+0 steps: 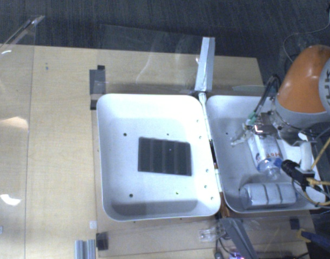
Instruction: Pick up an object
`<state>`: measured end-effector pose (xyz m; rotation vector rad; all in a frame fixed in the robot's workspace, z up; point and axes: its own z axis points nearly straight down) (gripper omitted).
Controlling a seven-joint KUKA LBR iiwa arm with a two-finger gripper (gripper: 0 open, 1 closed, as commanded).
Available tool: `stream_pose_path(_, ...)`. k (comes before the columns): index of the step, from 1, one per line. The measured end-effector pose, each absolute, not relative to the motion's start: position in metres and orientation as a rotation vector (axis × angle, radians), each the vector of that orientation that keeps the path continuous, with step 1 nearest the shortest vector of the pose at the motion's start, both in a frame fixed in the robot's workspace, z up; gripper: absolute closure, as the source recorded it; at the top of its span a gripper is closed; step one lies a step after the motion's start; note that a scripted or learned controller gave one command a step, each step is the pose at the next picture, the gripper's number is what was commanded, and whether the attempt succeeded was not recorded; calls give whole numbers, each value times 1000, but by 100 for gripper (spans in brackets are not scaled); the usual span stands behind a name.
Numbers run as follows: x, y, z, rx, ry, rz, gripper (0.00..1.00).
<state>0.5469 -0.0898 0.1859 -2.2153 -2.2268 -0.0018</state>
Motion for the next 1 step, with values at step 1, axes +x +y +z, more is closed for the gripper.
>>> stream_pose_path(1, 584, -153, 89, -2026, -2416, -10, 0)
